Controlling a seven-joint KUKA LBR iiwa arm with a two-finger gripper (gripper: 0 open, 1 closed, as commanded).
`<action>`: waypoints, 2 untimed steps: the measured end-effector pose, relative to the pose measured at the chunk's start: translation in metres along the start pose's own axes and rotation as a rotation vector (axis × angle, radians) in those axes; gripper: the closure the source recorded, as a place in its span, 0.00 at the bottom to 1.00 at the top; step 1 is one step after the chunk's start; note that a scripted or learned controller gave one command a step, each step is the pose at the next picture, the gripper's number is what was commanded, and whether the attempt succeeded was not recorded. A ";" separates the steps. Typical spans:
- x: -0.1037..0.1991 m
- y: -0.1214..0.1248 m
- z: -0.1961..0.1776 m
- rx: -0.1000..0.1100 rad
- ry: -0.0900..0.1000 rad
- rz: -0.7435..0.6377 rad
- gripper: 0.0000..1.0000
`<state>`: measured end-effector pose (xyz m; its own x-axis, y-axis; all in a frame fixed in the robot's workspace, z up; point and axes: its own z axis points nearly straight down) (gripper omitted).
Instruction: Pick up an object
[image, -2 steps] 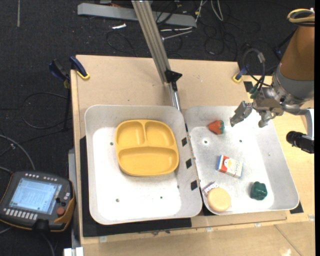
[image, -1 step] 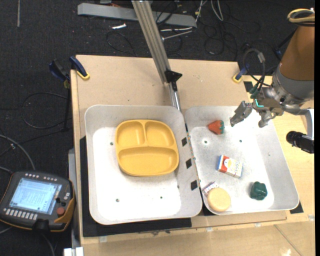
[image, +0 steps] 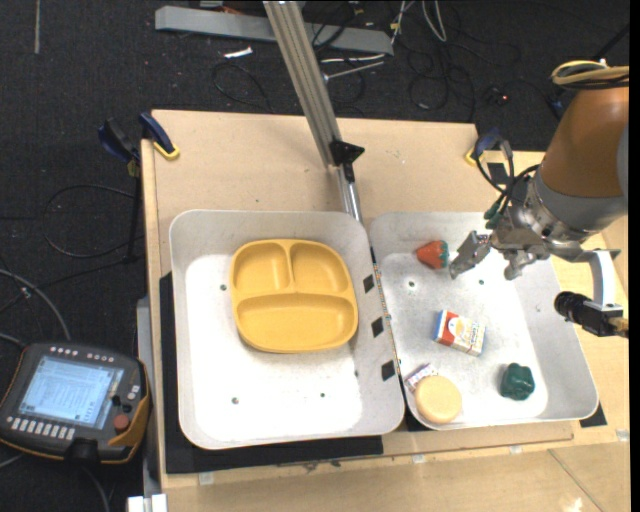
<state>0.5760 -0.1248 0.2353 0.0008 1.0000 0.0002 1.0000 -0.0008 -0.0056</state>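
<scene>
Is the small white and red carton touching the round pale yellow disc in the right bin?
Apart. The camera view shows bare white bin floor between the carton and the disc.

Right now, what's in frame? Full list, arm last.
bins: 2, white, side by side on the bench
divided plate: 1, yellow, left bin
strawberry toy: 1, red, right bin, far left part
small carton: 1, white and red, middle of right bin
round block: 1, pale yellow, near-left corner of right bin
green toy: 1, dark green, near-right of right bin
teach pendant: 1, grey, floor at left
gripper: 1, grey fingers spread, above right bin beside the strawberry, holding nothing
</scene>
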 end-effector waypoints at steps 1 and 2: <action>0.010 -0.003 0.059 0.001 0.001 -0.001 0.00; 0.010 -0.001 0.102 -0.001 0.000 -0.001 0.00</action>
<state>0.5743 -0.1145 0.1331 -0.0001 1.0000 0.0003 1.0000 0.0001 -0.0047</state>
